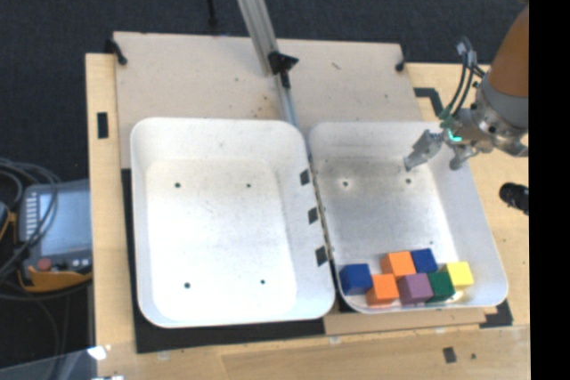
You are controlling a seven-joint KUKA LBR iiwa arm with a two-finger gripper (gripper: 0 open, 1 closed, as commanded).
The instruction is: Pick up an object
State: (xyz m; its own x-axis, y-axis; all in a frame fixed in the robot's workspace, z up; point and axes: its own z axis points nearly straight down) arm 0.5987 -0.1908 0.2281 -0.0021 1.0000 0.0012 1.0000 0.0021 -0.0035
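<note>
The gripper (438, 149) hangs over the upper right part of the right bin (374, 191), its two fingers spread apart with nothing between them. The blocks lie clustered in that bin's lower right corner, well apart from the gripper: a blue block (355, 278), two orange blocks (400, 263) and (384, 287), a darker blue block (424, 260), a purple block (415, 287), a green block (441, 284) and a yellow block (460, 273), most touching their neighbours. The left bin (223, 218) sits just beside on the tabletop (102, 191).
</note>
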